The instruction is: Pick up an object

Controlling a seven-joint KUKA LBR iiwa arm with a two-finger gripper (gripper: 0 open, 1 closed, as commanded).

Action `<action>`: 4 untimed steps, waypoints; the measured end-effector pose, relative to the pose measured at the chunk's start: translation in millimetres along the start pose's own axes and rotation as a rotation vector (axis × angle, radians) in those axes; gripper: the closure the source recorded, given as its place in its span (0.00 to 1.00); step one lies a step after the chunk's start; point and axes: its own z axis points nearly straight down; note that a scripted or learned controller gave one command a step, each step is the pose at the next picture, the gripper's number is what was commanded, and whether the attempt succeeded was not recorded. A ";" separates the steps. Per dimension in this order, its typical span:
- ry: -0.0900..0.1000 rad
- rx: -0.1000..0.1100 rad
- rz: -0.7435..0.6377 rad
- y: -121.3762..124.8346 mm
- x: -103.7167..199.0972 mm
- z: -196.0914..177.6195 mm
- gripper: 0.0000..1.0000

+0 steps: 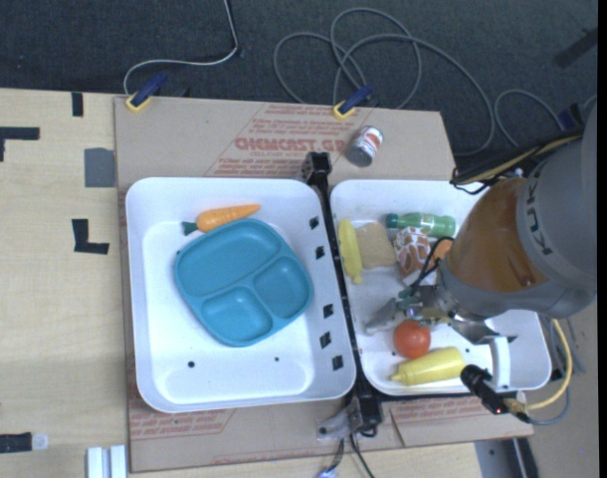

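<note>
While gripper (408, 310) hovers, finger gap unreadable, nothing visibly held: small round red tomato (412, 340) just below tips; descend straight, centre it, avoid yellow plastic mustard bottle (430, 366) beyond.

Dark carpet floor (104, 18), pale wooden bench (45, 297), cardboard sheet (284, 142).

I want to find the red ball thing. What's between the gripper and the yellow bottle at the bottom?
In the camera view, a red tomato lies between the gripper and the yellow bottle.
</note>
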 end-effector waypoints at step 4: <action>0.001 0.005 0.002 -1.6 12.2 0.5 0.00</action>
